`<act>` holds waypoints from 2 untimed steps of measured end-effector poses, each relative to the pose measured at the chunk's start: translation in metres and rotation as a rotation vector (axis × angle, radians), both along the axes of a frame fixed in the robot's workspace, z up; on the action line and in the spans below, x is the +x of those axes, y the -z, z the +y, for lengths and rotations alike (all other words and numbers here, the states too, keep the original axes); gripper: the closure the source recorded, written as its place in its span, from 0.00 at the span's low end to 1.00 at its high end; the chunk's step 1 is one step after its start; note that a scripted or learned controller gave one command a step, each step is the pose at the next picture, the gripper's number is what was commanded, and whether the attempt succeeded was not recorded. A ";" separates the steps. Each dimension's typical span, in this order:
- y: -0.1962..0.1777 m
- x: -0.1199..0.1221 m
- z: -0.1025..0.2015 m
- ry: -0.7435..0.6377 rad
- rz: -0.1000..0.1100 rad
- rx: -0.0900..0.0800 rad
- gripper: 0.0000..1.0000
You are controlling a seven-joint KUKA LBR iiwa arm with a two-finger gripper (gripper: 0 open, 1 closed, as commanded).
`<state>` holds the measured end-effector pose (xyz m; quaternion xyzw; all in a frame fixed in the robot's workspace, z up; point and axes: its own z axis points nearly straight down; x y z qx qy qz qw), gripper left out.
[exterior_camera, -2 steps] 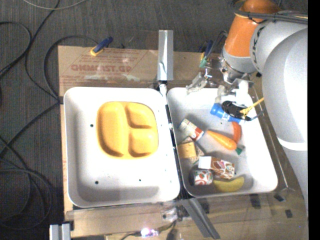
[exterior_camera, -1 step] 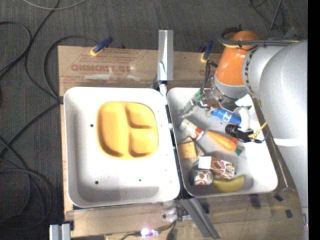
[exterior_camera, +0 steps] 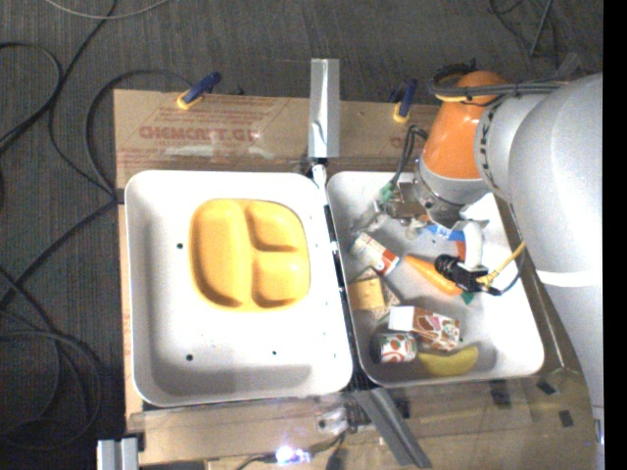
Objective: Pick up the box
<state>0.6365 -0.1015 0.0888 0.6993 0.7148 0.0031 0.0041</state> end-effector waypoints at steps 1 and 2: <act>0.000 -0.025 0.000 0.280 0.001 0.002 0.00; 0.002 0.029 0.005 0.428 0.029 -0.001 0.00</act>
